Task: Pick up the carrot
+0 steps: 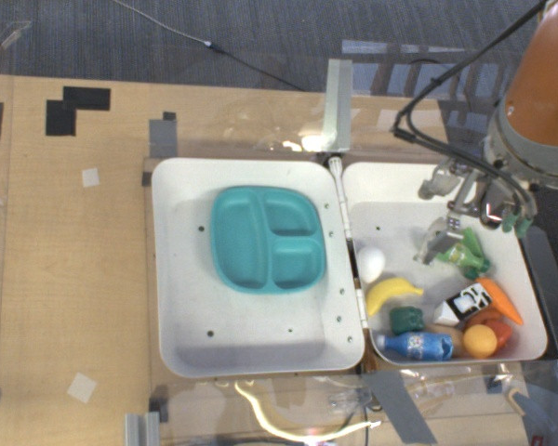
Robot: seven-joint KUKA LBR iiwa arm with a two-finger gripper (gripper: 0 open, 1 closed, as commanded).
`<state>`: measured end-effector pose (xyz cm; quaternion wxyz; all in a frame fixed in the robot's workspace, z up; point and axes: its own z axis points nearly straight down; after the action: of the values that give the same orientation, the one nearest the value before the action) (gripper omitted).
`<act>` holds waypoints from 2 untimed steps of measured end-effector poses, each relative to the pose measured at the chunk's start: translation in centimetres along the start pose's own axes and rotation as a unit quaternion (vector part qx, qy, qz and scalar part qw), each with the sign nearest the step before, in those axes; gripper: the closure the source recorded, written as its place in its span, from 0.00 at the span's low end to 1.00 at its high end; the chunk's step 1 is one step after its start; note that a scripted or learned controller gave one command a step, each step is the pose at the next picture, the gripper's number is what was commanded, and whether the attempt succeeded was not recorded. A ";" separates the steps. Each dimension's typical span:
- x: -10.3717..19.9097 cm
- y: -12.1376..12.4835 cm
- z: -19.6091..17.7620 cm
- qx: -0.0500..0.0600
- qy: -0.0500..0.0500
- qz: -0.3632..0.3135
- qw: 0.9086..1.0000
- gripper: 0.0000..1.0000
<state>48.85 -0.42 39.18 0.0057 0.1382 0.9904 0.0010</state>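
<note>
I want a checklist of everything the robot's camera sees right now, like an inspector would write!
Surface: wooden bench bearing two white bins, left bin and right bin.
Job's things: carrot lies near the right bin's right wall.
Clutter: teal plate in left bin; white egg, banana, blue bottle, orange fruit, green item in right bin.
Grippers: gripper hangs over the right bin, beside the green item.
Cables: black cables loop off the arm.
Surroundings: grey carpet behind.
</note>
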 end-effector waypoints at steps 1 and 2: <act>0.0 0.0 0.0 0.000 0.000 0.000 1.000 0.00; 0.0 0.0 0.0 0.000 0.000 0.000 1.000 0.00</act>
<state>48.85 -0.42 39.18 0.0057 0.1382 0.9904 0.0010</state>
